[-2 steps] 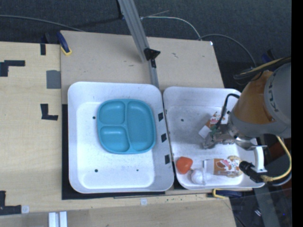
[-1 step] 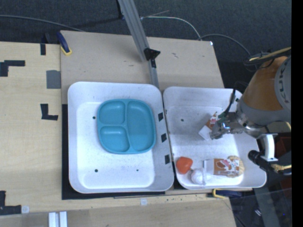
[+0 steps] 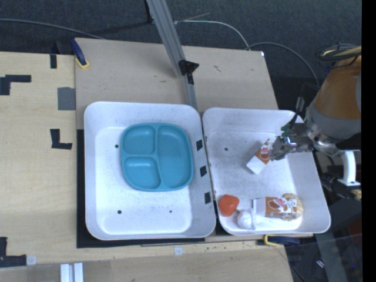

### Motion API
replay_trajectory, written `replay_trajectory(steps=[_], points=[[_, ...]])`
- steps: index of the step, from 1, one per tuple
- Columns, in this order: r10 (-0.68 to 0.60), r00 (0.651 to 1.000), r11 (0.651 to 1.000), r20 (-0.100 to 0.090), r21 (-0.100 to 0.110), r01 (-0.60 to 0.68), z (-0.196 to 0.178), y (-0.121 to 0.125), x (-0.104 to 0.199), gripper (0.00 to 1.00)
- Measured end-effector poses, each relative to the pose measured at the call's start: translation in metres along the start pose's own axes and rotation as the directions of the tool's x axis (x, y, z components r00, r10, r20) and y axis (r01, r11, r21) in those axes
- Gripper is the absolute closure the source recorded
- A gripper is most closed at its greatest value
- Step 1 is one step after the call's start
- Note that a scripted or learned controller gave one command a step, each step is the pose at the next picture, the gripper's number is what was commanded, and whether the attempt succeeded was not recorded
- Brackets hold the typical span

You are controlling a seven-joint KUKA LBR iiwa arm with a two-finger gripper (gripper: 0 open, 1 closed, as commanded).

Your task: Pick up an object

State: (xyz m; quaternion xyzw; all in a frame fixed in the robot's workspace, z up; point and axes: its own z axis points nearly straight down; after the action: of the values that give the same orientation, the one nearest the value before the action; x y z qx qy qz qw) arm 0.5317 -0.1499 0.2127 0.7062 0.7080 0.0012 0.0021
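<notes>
Presently | small carton (image 3: 259, 159): tilted in right bin (image 3: 305, 169), at pincer (image 3: 282, 147) tip | pincer state: cannot tell, grasp unconfirmed | progress: approach made; lift outstanding | nearby: orange ball (image 3: 228, 204), snack packet (image 3: 283, 207).

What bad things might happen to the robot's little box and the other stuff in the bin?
1. The gripper meets the small white and red box at its upper corner, and the box sits tilted, so it may slip or get knocked aside.
2. The box lies close to the right bin's right wall, so the gripper might bump that wall.
3. The orange ball, white object and snack packet crowd the front edge; a dropped box could scatter them.
</notes>
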Motion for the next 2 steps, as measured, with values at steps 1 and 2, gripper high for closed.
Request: replay_trajectory(steps=[1, 2], points=[[0.000, 1.000, 1.000, 0.000, 0.001, 0.000, -0.043, 0.003, 0.002, 1.00], [0.001, 1.000, 1.000, 0.000, 0.002, -0.001, -0.076, 0.004, 0.002, 1.00]])
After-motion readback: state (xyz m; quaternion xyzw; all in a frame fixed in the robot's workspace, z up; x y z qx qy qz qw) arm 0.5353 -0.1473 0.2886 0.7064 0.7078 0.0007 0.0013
